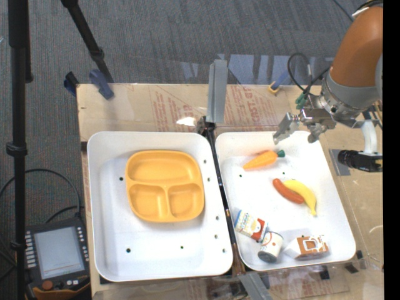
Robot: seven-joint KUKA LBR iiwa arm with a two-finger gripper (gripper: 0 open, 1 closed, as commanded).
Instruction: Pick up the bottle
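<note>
A small white bottle (270,247) with a dark end lies near the front edge of the right bin (334,186), between a red-and-blue carton (250,225) and an orange-and-white carton (311,247). My gripper (299,130) hangs over the bin's far edge, well behind the bottle. Its two fingers (282,130) are spread apart with nothing between them. The grey wrist and orange band rise to the upper right.
A toy carrot (262,160) lies just below the gripper. A red sausage (287,191) and a banana (304,195) sit mid-bin. The left bin (106,230) holds an orange divided plate (165,185). A grey post (216,95) stands between the bins.
</note>
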